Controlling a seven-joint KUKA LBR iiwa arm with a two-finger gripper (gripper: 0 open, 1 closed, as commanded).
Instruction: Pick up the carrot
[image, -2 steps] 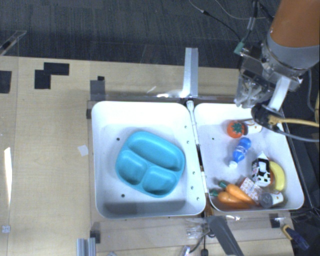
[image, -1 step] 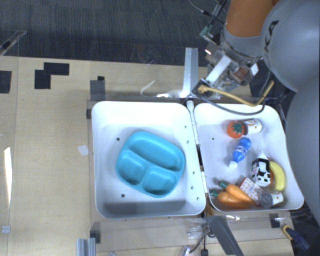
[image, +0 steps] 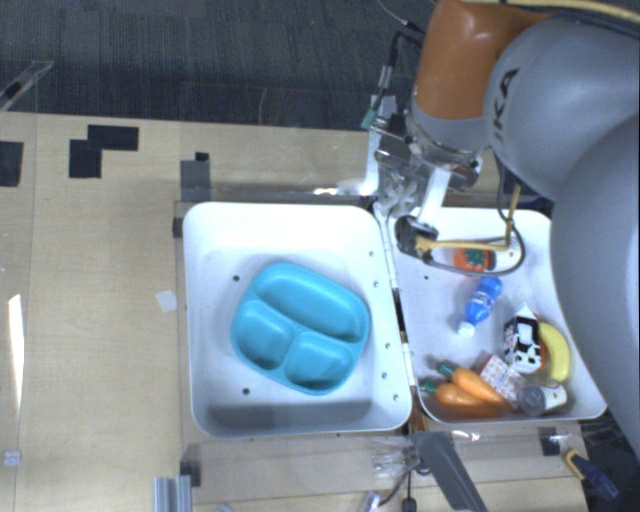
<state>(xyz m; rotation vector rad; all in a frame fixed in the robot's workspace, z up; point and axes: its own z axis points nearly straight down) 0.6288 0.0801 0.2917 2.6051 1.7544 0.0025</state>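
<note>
The orange carrot (image: 470, 383) with a green stub lies in the near left corner of the right bin (image: 436, 300), beside a red-and-white packet (image: 500, 375). The gripper (image: 393, 197) hangs over the far edge of the bins, right where the two bins meet, well away from the carrot. Nothing shows in its grasp, and its tip is too cluttered to read.
The right bin also holds an orange bottle (image: 475, 260), a blue bottle (image: 481, 303), a black-and-white cow toy (image: 521, 343), a banana (image: 556, 352) and a grey cap (image: 534, 400). A blue divided plate (image: 300, 326) lies in the left bin (image: 210, 300).
</note>
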